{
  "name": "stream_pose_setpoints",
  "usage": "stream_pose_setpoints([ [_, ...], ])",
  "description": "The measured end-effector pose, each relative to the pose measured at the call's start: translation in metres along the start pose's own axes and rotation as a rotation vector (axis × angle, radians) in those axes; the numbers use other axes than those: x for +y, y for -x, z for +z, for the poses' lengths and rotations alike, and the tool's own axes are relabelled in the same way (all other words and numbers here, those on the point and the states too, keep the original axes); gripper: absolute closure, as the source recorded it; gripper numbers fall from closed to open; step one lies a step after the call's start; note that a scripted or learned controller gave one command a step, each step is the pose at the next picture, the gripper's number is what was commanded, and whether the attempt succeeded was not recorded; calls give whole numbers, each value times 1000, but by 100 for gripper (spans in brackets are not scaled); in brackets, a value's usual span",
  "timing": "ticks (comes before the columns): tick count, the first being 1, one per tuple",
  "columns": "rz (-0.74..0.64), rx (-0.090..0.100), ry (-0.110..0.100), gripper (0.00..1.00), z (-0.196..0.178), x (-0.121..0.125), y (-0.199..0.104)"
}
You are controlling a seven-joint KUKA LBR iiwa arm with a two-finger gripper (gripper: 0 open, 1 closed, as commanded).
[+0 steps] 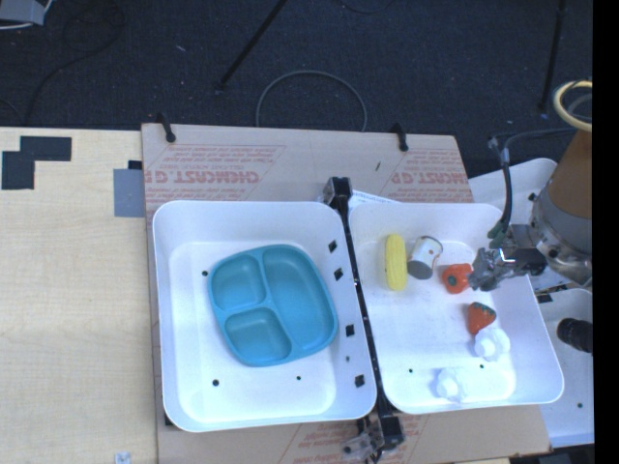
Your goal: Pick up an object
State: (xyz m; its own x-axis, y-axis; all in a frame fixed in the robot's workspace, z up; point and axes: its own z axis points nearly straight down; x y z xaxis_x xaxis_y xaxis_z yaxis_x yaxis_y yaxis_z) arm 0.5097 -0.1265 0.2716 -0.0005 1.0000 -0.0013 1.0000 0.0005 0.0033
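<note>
the tool [486, 269] hangs low over the right bin [522, 380], near its right wall; whether it is wide or narrow i cannot tell. just to its left, touching or nearly so, sits a small orange-red object [456, 277], the nearest candidate. a strawberry-like piece [481, 316] lies just below the tool, with two white lumps [491, 344] further down. left of the orange piece lie a grey-white cup [423, 256] on its side and a yellow corn cob [395, 262], its long axis running up-down. the left bin [184, 375] holds a blue divided plate [272, 304].
</note>
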Motion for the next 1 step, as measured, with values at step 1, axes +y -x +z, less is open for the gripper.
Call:
stream_pose_setpoints([
  [1,0,2,-5,100,-7,0,1],
])
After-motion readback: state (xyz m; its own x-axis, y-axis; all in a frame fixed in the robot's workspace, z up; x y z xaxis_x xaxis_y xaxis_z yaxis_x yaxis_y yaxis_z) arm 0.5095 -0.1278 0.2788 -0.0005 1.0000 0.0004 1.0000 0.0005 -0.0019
